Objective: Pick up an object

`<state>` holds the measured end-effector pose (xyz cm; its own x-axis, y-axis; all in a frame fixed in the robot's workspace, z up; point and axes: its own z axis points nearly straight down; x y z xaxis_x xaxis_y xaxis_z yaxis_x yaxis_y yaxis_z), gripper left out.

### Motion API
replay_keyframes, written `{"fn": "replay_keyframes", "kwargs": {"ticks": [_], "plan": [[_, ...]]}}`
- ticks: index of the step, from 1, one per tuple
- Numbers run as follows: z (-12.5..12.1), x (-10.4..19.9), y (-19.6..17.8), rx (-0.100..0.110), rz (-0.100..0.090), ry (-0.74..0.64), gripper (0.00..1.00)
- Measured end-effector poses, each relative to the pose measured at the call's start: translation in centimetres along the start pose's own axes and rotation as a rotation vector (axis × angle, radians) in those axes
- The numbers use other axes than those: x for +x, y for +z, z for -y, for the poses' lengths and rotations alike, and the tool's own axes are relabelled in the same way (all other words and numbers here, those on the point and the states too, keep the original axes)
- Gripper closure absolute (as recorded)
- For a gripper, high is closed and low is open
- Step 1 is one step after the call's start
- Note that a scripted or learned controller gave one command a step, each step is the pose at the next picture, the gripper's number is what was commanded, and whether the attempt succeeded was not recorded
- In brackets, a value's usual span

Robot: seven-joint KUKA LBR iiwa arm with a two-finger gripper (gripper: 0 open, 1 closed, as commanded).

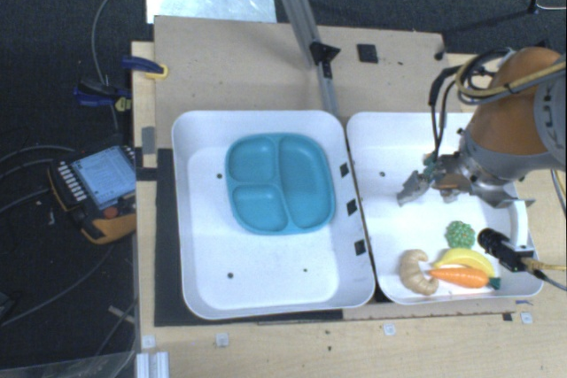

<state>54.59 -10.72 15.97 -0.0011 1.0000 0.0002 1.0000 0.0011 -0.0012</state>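
End effector [415, 187], finger state unclear, over the right bin [381, 157]; broccoli [459, 234], banana [467, 259], carrot [461, 277] at its front-right corner, apparently unpicked.

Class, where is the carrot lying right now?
The carrot lies in the right bin's near corner, just below the banana, right of the beige piece.

Arm reaches in from right, claw [415, 187] low, pointing left.
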Motion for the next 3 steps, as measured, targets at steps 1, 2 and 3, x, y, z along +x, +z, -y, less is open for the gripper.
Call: {"fn": "replay_keyframes", "kwargs": {"ticks": [1,2,3], "plan": [[-0.2,-0.5,6.1,0.001,0.000,0.001,0.00],[-0.4,-0.6,7.3,-0.004,0.000,0.000,0.00],[-0.6,-0.6,6.1,-0.013,0.002,0.000,1.00]]}}
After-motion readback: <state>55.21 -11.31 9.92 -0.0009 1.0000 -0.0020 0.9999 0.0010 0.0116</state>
